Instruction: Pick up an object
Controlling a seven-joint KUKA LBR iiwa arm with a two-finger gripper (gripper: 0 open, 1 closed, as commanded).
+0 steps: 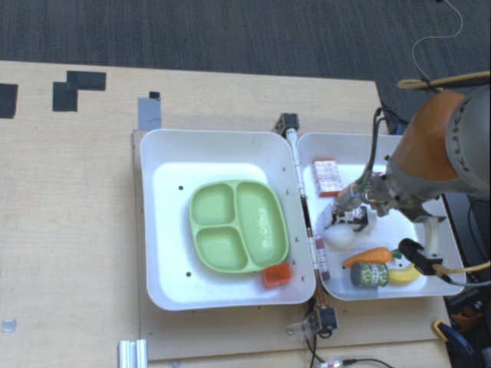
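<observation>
On the pale wooden worktop (69, 228) the left bin (153, 228) carries a green divided plate (238, 226) in its middle, with a small orange block (277, 274) touching the plate's near right corner. A thin divider runs between the two bins. In the right bin (337, 146), a red-and-white packet (327, 177) lies at the far left. Nearer, a white egg-like ball (339, 237) sits just beneath the claw (350, 215), touching or almost touching its tip; whether the claw is open or closed cannot be told. To the near right of the ball lie a carrot (368, 256), a green-labelled can (370, 275) and a banana (404, 275), crowded together. The grey arm with its orange band (430, 140) reaches in from the right, covering the bin's far right part.
</observation>
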